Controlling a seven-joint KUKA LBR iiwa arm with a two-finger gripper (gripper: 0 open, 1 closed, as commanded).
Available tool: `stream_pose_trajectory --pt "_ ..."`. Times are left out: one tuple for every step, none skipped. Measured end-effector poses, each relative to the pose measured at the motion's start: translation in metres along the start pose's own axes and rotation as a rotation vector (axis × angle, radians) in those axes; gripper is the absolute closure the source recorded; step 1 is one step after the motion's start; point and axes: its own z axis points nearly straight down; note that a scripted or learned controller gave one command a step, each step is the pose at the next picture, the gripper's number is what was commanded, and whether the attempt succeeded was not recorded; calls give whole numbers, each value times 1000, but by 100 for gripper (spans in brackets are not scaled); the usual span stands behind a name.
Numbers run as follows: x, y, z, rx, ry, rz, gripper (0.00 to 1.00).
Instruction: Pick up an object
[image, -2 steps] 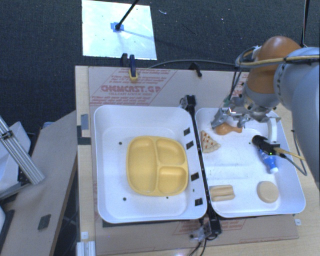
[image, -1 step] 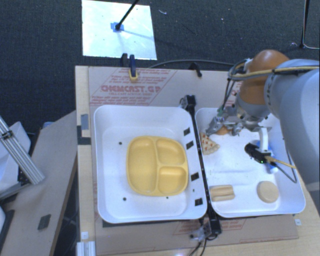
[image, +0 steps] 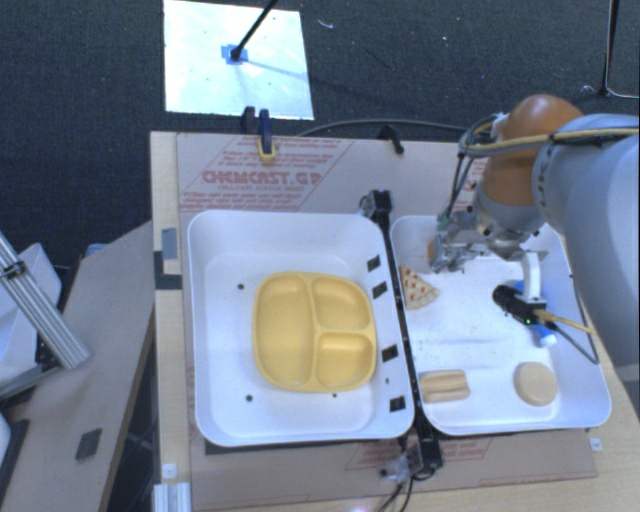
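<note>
Camera view: hotdog bun (image: 444, 385) lies left-right.

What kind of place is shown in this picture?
Probably a robotics lab test bench. A grey arm's gripper hangs over two white bins fixed on a board, holding toy food such as a pizza slice, with a yellow divided plate.

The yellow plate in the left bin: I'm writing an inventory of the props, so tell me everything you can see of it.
The yellow plate is a rounded-square divided dish, seemingly matte plastic, pale yellow all over. Raised ridges split it into three compartments: one large along its left side, two smaller on its right. It lies flat, right side up, near the middle of the left bin, resting on the bin's floor and apart from its walls. Nothing lies in it, and nothing else touches it.
</note>
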Motion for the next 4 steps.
stream_pose_trajectory --pt "4 0 -64 -22 -2 0 100" --pt "-2 3 -128 -24 -3 0 100" --pt "-2 4 -143 -19 -2 0 100" --pt "61 -2 -137 -17 0 -5 100"
